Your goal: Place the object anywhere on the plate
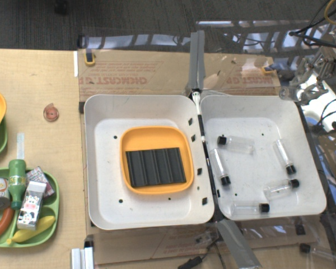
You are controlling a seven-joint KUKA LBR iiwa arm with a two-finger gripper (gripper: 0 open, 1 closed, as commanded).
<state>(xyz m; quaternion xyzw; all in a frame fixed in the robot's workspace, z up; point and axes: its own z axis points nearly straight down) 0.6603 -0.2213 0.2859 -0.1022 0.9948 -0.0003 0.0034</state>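
The two shallow white bins sit side by side: left bin (pixel 101 206) holds the orange square plastic plate (pixel 155 137) w/ a dark ribbed rectangular insert (pixel 157 167) across its middle; right bin (pixel 308 200) holds the task objects.

Those are five clear plastic vials w/ black caps, lying flat and apart: one near the top left (pixel 234 144), one along the left wall (pixel 220 167), one at right (pixel 283 156), one lower right (pixel 280 188), one along the bottom (pixel 247 209).

Robot arm's wrist area shows as a grey tangle w/ cables at the upper right (pixel 313 83), off the bins. Claw's opening can't be told from here; nothing visibly in it.

Judgement: pick not yet begun. Best bet is a vial w/ room around it, e.g. the top-left one, approached straight down, claw closing across the tube's short axis near mid-length so it doesn't roll out. Wall-hugging vials look harder. Then carry left and release low over the ribbed insert.
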